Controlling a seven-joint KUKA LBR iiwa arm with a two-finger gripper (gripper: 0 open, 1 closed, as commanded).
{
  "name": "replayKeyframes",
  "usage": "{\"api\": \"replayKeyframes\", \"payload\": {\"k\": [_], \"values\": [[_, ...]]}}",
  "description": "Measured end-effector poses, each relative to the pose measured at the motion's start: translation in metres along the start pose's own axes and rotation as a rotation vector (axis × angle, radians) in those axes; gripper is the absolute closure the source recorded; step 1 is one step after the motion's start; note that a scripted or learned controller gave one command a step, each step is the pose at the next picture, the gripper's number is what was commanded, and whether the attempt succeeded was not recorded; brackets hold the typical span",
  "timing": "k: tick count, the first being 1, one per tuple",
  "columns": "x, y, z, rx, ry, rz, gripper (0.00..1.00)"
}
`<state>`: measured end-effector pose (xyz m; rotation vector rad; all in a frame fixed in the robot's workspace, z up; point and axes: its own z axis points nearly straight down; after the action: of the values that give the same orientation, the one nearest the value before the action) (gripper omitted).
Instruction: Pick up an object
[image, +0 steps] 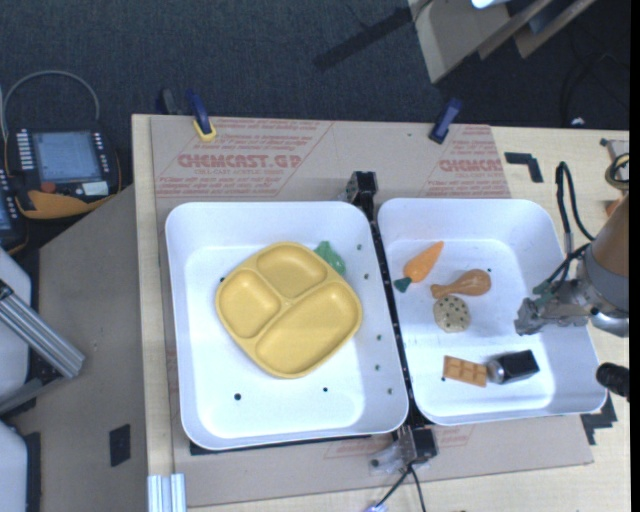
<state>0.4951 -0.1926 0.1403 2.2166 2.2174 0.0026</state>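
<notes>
Two white bins (190, 300), one yellow plate (289, 308), one carrot (424, 262), one cookie (451, 315), one drumstick (462, 285).

The gripper (530, 318) hangs over the right bin's (480, 408) right side. Left of it lie a cookie (451, 315) and drumstick (462, 285) — farther up-left, a carrot (423, 262). Just below it — a black block (516, 366) touching a waffle (465, 371).
</notes>
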Motion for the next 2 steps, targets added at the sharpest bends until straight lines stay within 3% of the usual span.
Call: {"api": "replayKeyframes", "payload": {"k": [2], "values": [[0.004, 0.012, -0.094, -0.002, 0.0, -0.001, 1.0]]}}
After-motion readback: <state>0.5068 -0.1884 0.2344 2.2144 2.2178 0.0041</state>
